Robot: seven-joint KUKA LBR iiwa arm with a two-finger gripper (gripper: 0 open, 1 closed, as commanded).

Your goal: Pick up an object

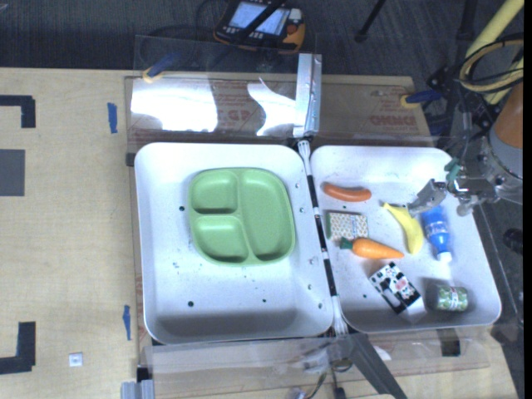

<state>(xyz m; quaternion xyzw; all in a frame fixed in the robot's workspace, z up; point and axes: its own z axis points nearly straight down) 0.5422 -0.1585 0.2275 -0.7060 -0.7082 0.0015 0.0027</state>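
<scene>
The right bin (474, 160) holds several small items. Among them are an orange sausage (347, 193), a yellow banana (405, 225), a blue and white bottle (436, 233), a carrot (376, 248), a patterned square pad (347, 224), a black-and-white box (393, 287) and a green can (451, 298). My gripper (445, 200) hangs at the bin's right side, just above the blue bottle's top end and right of the banana. Its fingers stand apart, open, with nothing between them.
The left bin (158, 248) holds a green divided plate (241, 214). A clear panel and a metal post (307, 94) stand behind the bins. Cables and stands crowd the upper right behind the arm.
</scene>
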